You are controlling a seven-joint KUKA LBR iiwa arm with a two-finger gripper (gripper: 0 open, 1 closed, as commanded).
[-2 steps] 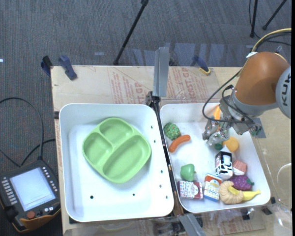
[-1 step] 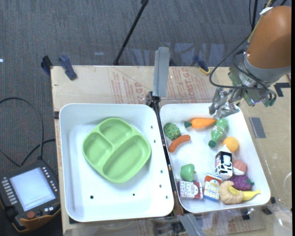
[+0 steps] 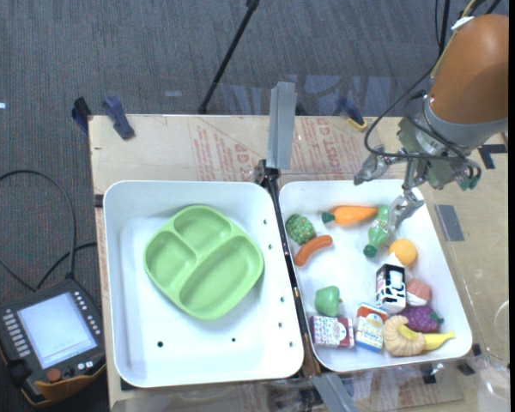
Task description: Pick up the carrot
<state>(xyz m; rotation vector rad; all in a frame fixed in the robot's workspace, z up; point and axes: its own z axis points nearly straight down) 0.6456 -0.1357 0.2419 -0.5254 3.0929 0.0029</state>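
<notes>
Just above the right bin, my gripper [image 3: 403,206] hangs at the far edge; whether it is released or clenched I cannot tell.

Right beside it stands a green bottle [image 3: 378,231], tilted, with the carrot [image 3: 354,215] lying just to its left, apart from me. Nearby lie an orange [image 3: 402,251], a sausage [image 3: 313,249] and broccoli [image 3: 299,228]. The right bin [image 3: 457,303] also holds cartons, grapes and a banana [image 3: 435,340]. The left bin [image 3: 120,273] bears a green divided plate [image 3: 203,261].
</notes>
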